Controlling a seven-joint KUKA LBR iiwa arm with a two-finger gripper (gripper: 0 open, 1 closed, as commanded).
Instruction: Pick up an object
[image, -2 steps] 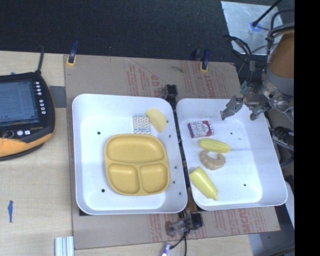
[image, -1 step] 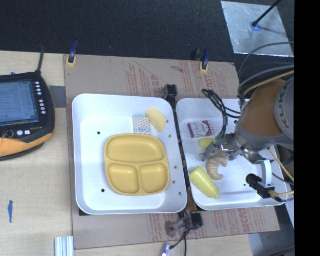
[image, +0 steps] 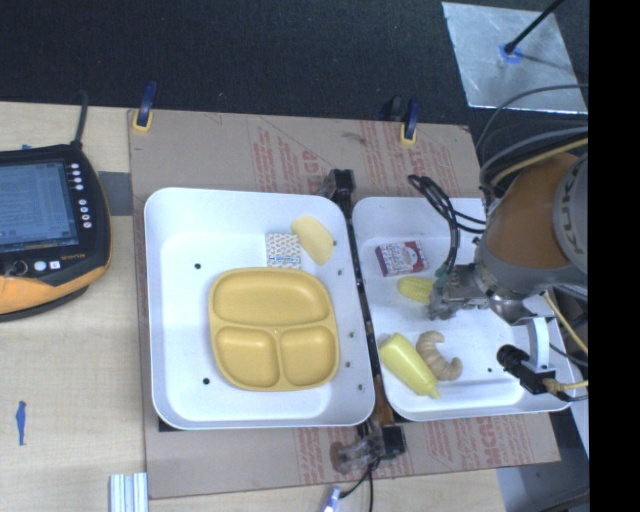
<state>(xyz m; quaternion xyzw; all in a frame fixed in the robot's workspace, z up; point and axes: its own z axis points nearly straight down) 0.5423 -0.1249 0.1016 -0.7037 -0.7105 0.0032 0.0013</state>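
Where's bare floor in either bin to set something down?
Left bin: bare strip left of the yellow divided plate, and its top-left corner, beside the patterned packet. Right bin: crowded; gripper hangs by the corn piece, with the red packet, yellow bottle and tan piece close.

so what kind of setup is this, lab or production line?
Most likely a robotics lab bench: two white bins of toy items on clamped cardboard, a robot arm reaching in, and a handheld control tablet beside them.
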